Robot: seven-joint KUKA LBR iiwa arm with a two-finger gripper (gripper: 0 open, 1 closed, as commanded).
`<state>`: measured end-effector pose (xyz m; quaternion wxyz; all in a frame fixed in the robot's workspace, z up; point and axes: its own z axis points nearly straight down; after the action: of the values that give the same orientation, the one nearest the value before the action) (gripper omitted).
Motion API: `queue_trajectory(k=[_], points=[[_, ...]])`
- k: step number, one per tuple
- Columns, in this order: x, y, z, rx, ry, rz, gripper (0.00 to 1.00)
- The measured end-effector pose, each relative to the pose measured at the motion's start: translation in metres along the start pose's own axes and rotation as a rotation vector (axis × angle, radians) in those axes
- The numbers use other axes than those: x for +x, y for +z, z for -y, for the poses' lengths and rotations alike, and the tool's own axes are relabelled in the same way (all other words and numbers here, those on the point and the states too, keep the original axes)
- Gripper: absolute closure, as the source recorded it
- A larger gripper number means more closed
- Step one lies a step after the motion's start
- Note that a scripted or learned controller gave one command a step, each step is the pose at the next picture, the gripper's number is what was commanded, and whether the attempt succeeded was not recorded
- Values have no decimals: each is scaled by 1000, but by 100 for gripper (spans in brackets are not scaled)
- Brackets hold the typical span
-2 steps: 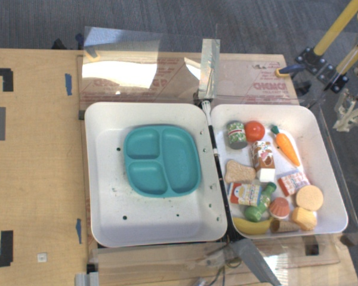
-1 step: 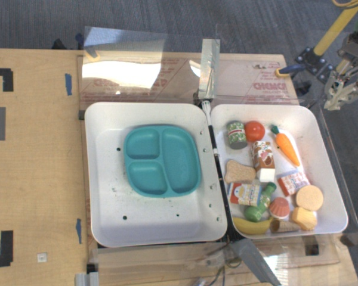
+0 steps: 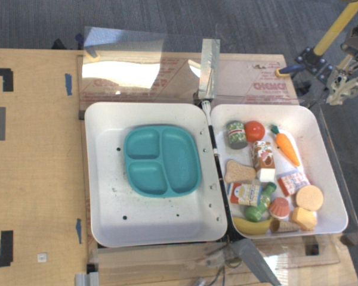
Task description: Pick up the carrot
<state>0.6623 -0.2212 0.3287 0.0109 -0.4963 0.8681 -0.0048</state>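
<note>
Tool: the tool (image 3: 346,85) sits at the upper right, outside the bins, off the far right corner of the right bin (image 3: 331,180). It is small and cluttered against the background; I cannot tell whether it is spread or pressed together. Nothing visible in it.
Carrot: the carrot (image 3: 286,147) lies below and to the left of the tool, in the right bin near its right wall, green top toward the far side, tip pointing toward the near side. Not touched by the tool.
Nearest neighbours: a brown carton (image 3: 263,154) just beside the carrot on the side away from the tool; a tomato (image 3: 254,130) and a dark can (image 3: 236,134) further out the same way.
Further out: bread (image 3: 239,172), a red-and-white packet (image 3: 292,182) past the carrot's tip, an orange disc (image 3: 309,198), a banana (image 3: 252,226) at the near edge.
Farthest: the left bin (image 3: 101,177) with a teal tray (image 3: 163,160), well apart from the tool.
Risk 1: carrot is slim and tapered; a closing across the narrow tip would likely squeeze it out sideways.
Risk 2: carton close alongside; a descent offset that way could land a finger on it or pinch both.
Risk 3: right wall is near; an approach from the tool's side may clip the rim.
Risk 4: carrot lies at a slant; a wrist not turned across its length would probably push it rather than grip.
</note>
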Motion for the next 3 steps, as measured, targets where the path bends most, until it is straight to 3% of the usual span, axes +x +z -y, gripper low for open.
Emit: queue_trajectory(k=[1,2,3], points=[[-2,6,4,-13,-265,-6,100],[-4,-7,5,-2,-262,1,100],[-3,5,5,-15,-581,-3,100]])
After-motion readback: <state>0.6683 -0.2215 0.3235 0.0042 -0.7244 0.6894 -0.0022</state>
